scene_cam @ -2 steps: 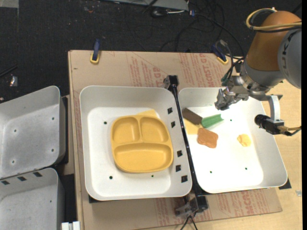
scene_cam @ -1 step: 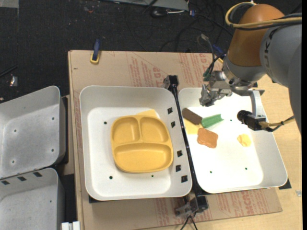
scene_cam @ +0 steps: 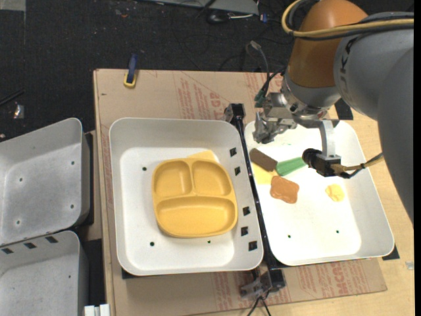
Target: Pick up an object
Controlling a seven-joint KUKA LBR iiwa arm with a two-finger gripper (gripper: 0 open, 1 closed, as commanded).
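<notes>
Probably the green stick in the right bin, just below the gripper, is light, stiff, best pinched mid-length; I cannot tell the fingers' state.

I am working in a robotics lab, not a home. My grey arm with its orange band is reaching over two shallow white plastic bins sitting on a brown cardboard-covered bench. Black cables are trailing across the dark carpeted floor behind it.
</notes>
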